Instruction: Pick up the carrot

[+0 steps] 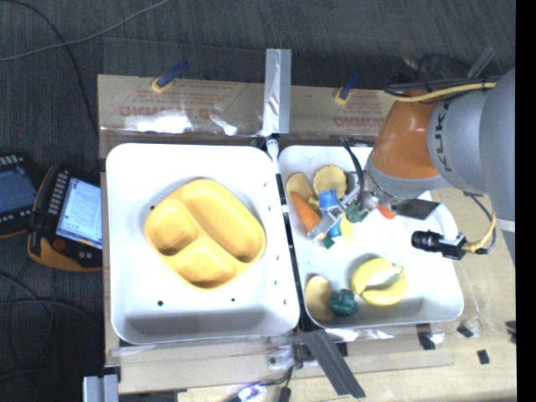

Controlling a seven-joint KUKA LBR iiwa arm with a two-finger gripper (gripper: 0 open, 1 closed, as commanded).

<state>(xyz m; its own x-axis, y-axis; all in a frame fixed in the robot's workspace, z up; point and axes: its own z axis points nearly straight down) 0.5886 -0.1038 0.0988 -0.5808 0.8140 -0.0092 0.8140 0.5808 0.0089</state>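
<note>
Carrot [306, 213] lies in the right bin [448, 296], hard against that bin's left wall, in its upper part. It slants, thick end up and away from the wall, thin end down beside it. A pale round piece [297, 183] sits just above the carrot, and the gripper [328, 221] hangs just to the carrot's right, its blue and silver parts crowding the orange body. Whether the fingers stand wide or narrow cannot be told from this slant; nothing is seen between them.

By its look the carrot is a toy: likely light, stiff and smooth-skinned, so it may slip or roll if pinched off centre. The taper matters. A hold on the thin end could squeeze it out; the thicker upper half gives flatter, surer contact. Closing across the short width, at right angles to its length, seems best. The wall beside the carrot leaves little room for a finger on that side, so a nudge toward the bin's middle may be needed first.
</note>
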